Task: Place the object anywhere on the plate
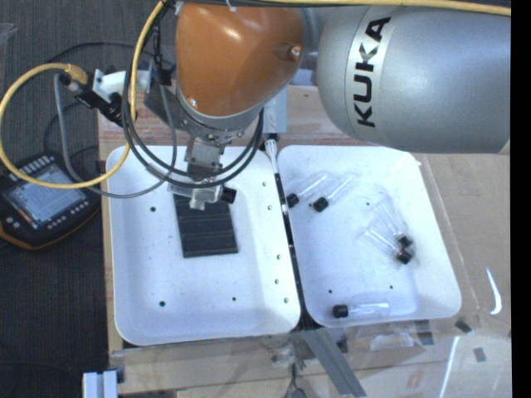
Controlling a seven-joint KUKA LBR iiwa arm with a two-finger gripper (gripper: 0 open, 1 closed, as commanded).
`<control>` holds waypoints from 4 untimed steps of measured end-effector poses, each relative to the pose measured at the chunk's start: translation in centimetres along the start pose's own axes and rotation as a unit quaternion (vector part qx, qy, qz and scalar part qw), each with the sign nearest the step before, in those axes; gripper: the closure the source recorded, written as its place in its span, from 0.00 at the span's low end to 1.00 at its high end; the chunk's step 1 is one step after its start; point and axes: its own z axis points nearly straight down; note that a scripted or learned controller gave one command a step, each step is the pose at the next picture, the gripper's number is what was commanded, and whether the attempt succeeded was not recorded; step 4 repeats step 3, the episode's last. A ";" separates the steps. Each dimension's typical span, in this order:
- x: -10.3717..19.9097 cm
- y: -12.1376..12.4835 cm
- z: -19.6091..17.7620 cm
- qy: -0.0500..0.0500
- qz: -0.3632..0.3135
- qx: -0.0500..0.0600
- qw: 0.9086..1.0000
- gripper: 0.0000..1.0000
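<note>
A dark ribbed rectangular plate (208, 229) lies flat in the left white bin (141, 305), toward its far middle. My gripper (204, 194) hangs over the plate's far edge, under the orange wrist band (232, 48), and the arm hides most of it. At its tip a small white part and a black bit (228, 195) show; whether that is a tube's cap I cannot make out. Several clear tubes with black caps lie in the right bin (431, 280): a pair (319, 191) at the far left, one (390, 240) mid-right, one (361, 309) near the front.
The grey arm body (415, 65) covers the far side of both bins. A yellow cable (50, 181) loops to the left of the bench above a teach pendant (41, 204). The ridge between the bins (286, 239) runs front to back.
</note>
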 end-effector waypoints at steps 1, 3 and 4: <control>5.0 -1.0 -2.7 0.001 0.001 0.001 1.000 1.00; -3.9 0.7 -8.6 0.001 -0.001 0.000 1.000 1.00; -3.9 0.7 -8.6 0.001 -0.001 0.000 1.000 1.00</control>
